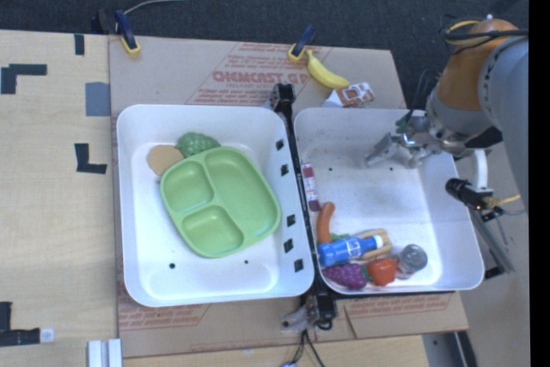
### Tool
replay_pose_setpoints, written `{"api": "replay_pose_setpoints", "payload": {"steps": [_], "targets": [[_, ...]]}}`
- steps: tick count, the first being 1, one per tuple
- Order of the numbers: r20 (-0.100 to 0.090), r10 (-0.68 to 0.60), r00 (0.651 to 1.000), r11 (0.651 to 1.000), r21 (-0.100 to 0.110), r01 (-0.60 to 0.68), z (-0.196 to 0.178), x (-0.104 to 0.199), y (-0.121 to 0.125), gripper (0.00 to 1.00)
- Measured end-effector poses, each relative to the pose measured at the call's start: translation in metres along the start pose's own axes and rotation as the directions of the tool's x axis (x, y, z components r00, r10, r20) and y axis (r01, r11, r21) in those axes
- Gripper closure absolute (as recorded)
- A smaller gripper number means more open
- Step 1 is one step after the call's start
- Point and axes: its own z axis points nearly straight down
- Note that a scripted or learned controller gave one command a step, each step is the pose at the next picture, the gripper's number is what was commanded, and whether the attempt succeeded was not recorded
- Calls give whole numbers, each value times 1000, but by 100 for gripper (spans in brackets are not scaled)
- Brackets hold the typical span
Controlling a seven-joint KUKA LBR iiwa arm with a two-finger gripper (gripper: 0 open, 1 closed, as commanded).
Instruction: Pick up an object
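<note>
The grey two-finger gripper (382, 152) hung over the bare upper floor of the right-hand shallow white bin (447, 211), at about two o'clock from the middle of the bench, its metal fingers spread apart and grasping nothing. The things it might take lay heaped at that bin's six o'clock corner, well apart from the fingertips: a blue plastic tube with a white label (348, 250), an orange toy carrot (324, 221) just beside it at eleven o'clock, a purple bunch of toy grapes (347, 275), a red toy tomato (382, 272) and a small grey metal can (412, 258). All looked light and stiff, hollow plastic most likely, and smooth enough to squirt from a pinch. The tube seemed the best choice: it lay uppermost and long, so closing across its narrow middle should hold. The can would probably roll. In the left-hand white bin (137, 185) sat a green divided plastic tray (219, 200).
</note>
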Motion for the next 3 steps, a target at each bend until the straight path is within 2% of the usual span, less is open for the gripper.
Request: {"api": "replay_pose_setpoints", "payload": {"steps": [1, 2, 3], "targets": [[-1, -1, 1000, 1000, 0, 1, -10, 1, 0, 100], [-2, -3, 1000, 1000, -3, 3, -87, 71, -27, 100], [-3, -3, 1000, 1000, 0, 3, -86, 154, -53, 100]]}}
